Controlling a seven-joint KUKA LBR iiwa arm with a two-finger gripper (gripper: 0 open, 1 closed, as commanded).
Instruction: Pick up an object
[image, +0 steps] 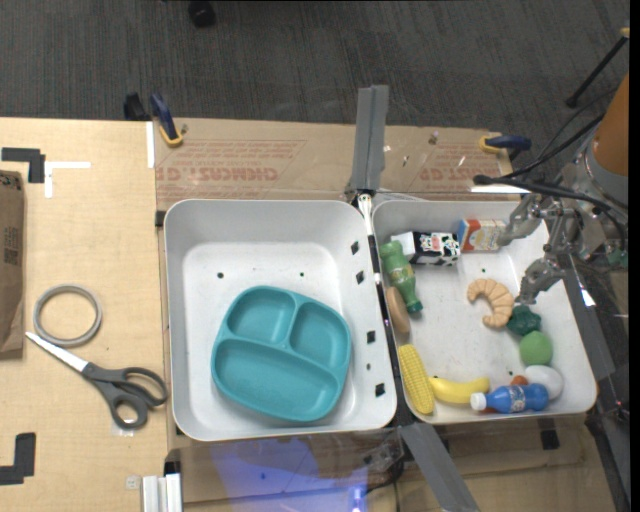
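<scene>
Two white bins sit side by side on the counter (90, 200), and the hand (540, 272) hovers over the right bin (575, 310), near its right wall. Its fingers look slightly apart with nothing between them, though the metal parts blur together there, so this is a reading rather than a certainty.

Just below the hand lies a toy croissant (492, 300), and touching that, toward the right wall, a dark green toy (523, 322) whose kind I cannot make out. Further toward the near edge sit a light green round piece (536, 347), a white egg-like piece (545, 378) and a small blue bottle (512, 399), with a banana (458, 389) beside it. Along the left wall run a corn cob (415, 378), a tan sausage-like piece (399, 313) and a green bottle (399, 277). At the far edge stand a black-and-white carton (436, 246) and a small box (481, 235).

The left bin (200, 240) holds a teal divided plate (282, 352). Scissors (105, 380) and a tape roll (67, 313) lie on the counter's left side.

The croissant seems the nearest target. To grasp it well, the hand should probably come down centred across its narrow middle, with fingers clear of the dark green toy, so that closing does not nudge both.
</scene>
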